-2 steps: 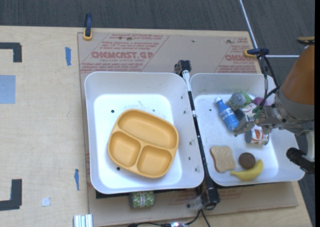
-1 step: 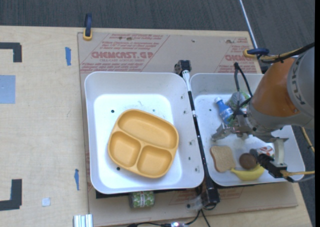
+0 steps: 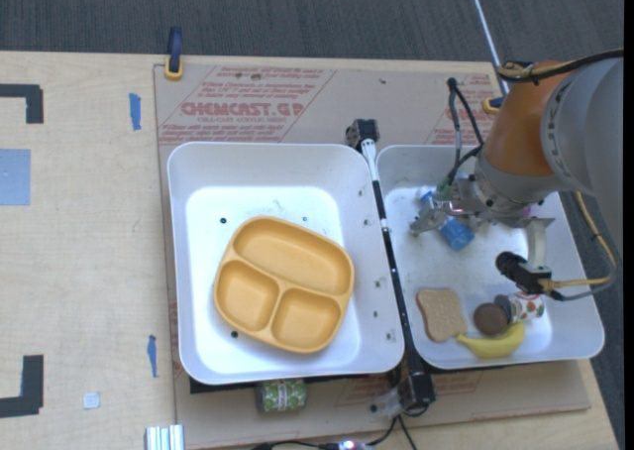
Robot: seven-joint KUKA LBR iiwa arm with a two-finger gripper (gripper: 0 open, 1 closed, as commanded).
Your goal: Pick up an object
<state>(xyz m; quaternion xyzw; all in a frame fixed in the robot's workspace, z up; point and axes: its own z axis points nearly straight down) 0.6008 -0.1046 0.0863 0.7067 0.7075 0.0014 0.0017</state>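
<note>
My gripper [image 3: 443,218] hangs low over the upper left part of the right bin [image 3: 581,341], below the arm's orange band. A small blue object [image 3: 456,234] lies right at the gripper's tip, partly covered by it; whether it is gripped is unclear. Further toward the front of the same bin lie a slice of toast [image 3: 441,313], a brown round piece [image 3: 489,318], a banana [image 3: 492,342] and a small cup-like item [image 3: 529,307].
The left bin [image 3: 179,240] holds a yellow divided plate [image 3: 284,283]. A black divider bar [image 3: 386,240] runs between the two bins. Cables trail from the wrist over the right bin's right side. A green can [image 3: 282,395] lies at the bench's front edge.
</note>
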